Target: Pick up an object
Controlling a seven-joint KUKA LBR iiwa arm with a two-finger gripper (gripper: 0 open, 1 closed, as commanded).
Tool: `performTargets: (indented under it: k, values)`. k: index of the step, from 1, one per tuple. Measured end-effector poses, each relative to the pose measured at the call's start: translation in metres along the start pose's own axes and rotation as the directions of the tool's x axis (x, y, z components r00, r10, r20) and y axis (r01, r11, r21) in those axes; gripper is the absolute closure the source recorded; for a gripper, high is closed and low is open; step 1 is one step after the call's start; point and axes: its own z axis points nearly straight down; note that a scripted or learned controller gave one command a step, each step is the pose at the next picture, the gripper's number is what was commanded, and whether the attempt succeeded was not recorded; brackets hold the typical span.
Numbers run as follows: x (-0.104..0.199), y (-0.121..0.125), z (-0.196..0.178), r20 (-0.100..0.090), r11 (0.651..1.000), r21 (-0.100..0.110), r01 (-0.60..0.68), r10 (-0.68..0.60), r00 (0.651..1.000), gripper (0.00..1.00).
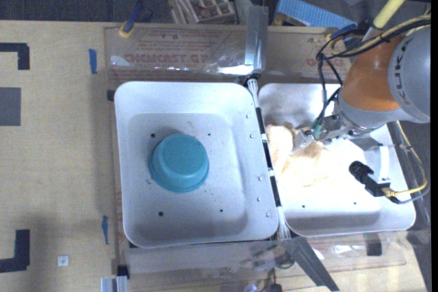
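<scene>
From my remote station: a matt teal plastic bowl (179, 162) sits upturned in the smooth, lightly speckled white plastic left bin (137, 113). The glossy white right bin (356, 212) glares under light around a pale, soft-looking lump (291, 150). The light wooden bench (55, 147) looks matt.

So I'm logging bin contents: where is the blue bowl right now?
The blue bowl sits upside down near the middle of the left bin, apart from the arm over the right bin.
</scene>
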Motion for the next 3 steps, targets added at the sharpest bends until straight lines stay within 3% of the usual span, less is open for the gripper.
performTargets:
  k: [1,2,3]
  values:
    - [-0.002,0.000,-0.010,0.002,1.000,-0.004,-0.004,0.004,1.000,1.00]
    - [0.046,0.004,-0.085,-0.003,0.986,0.010,0.164,-0.164,0.987,1.00]
    - [0.046,0.004,-0.085,-0.003,0.987,0.010,0.163,-0.163,0.987,0.00]
